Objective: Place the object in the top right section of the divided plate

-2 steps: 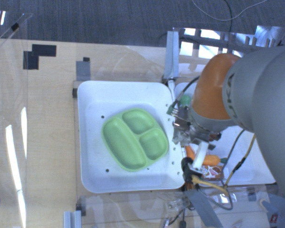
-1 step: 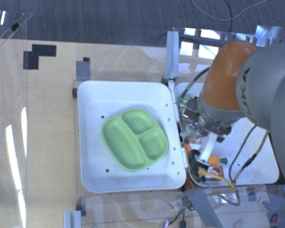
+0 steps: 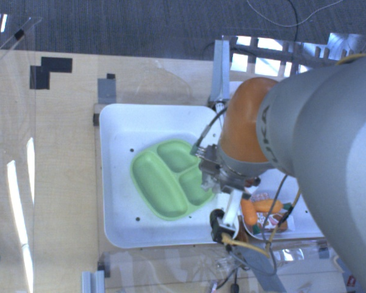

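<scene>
A light green divided plate (image 3: 161,185) lies tilted in the left white bin (image 3: 119,163). It has one long section on its left and two smaller ones on its right. My gripper (image 3: 208,166) hangs over the plate's right rim, at the ridge between the two smaller sections, largely hidden under the wrist and its orange band. I see no object in any of the plate's sections. Orange, carrot-like items (image 3: 259,209) lie in the right bin, just right of the wrist.
The grey arm covers most of the right bin (image 3: 305,224). The wall between the two bins runs under the wrist. Bare white floor surrounds the plate in the left bin. A clear panel stands at the far left of the bench.
</scene>
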Action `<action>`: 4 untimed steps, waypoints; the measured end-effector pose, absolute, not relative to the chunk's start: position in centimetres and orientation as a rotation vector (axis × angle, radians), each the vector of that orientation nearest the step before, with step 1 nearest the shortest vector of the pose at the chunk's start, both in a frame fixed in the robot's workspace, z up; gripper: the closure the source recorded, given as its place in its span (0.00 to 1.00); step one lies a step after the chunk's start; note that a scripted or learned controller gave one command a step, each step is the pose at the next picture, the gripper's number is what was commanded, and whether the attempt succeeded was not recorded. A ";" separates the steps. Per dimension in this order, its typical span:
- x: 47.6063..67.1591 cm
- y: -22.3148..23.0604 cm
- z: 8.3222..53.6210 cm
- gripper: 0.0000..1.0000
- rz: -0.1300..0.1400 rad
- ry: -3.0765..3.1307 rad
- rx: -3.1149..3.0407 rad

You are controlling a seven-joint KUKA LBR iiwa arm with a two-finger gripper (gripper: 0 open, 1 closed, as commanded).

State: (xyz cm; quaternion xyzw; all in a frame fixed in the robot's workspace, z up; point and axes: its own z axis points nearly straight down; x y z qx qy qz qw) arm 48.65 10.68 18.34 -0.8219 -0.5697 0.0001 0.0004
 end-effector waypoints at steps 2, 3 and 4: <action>49.2 12.0 9.9 1.00 -0.027 -1.834 -2.558; 49.0 3.5 18.5 1.00 -0.006 -1.728 -2.625; 48.8 -0.7 18.4 1.00 -0.003 -1.812 -2.568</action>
